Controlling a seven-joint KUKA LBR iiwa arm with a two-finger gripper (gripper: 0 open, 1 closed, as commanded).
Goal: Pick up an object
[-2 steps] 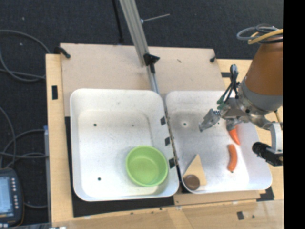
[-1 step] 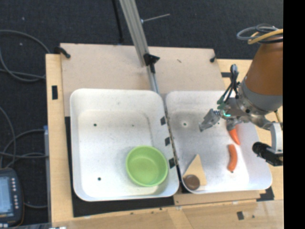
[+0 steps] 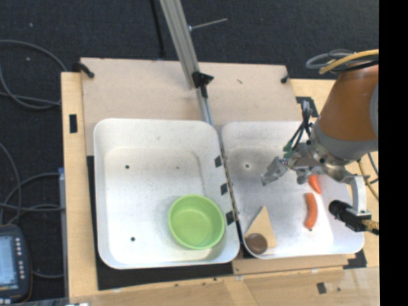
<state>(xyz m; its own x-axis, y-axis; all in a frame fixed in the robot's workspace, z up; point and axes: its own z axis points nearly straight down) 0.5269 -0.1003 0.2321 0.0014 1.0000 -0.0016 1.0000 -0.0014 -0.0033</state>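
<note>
Over the right-hand shallow white bin [image 3: 255, 139], the grey arm with its orange band [image 3: 349, 110] is reaching in from the right, its 2-finger gripper [image 3: 275, 171] hanging above the bin floor. Cannot tell how the claw is set; nothing is showing in it. 2 orange carrot-shaped pieces [image 3: 310, 210] are lying just right of it. A tan wedge-shaped block [image 3: 262, 225] is touching a brown round disc [image 3: 256, 242] at the front edge. A light green plastic bowl [image 3: 196, 221] is sitting in the left white bin [image 3: 127, 145].

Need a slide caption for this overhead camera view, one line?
KUKA arm's gripper hovers over the right bin near an orange carrot; green bowl in the left bin.
</note>
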